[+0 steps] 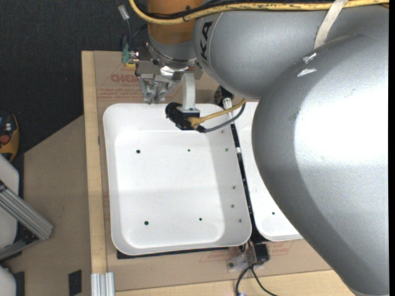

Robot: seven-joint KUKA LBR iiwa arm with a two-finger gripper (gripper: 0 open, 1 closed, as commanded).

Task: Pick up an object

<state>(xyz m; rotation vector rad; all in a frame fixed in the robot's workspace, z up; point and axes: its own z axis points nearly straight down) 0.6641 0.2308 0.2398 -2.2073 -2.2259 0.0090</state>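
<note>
My gripper [153, 94] hangs at the far edge of the left bin [113, 184], near its back left corner, under the orange band of the wrist [176, 5]. I can make out no loose object near it. The left bin's white floor shows only a few small dark dots. My grey arm [308, 103] hides most of the right bin [271, 224], so whatever lies there is out of sight.
The two bins rest on a tan board [95, 165] with dark floor to the left. An aluminium bar [24, 217] lies at the lower left. A small black connector with a cable [254, 254] sits by the front edge between the bins.
</note>
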